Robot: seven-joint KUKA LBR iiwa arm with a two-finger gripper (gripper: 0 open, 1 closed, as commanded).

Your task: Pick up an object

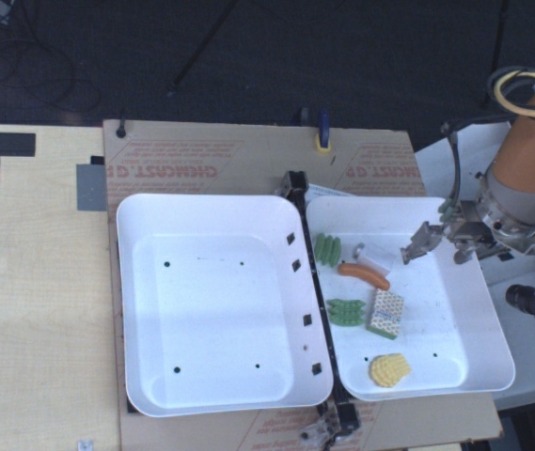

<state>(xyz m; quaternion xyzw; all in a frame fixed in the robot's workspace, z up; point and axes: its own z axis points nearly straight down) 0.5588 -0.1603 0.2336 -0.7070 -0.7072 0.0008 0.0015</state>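
The right bin point(474, 346) holds several small items: a ribbed green piece point(327, 249), an orange sausage-shaped piece point(363, 273), a second green piece point(346, 312), a speckled block point(386, 314) and a yellow corn-like piece point(389, 369). My gripper point(438, 247) hangs over the bin's upper right part, to the right of the orange piece and apart from it. Its fingers are spread open, and nothing is between them.
The left bin point(154, 383) lies beside the right one, with a black clip strip point(306, 289) along the shared edge. Both bins rest on a cardboard sheet point(211, 163). A small grey bit point(358, 250) lies near the orange piece. The orange-banded arm point(521, 158) enters from the right.
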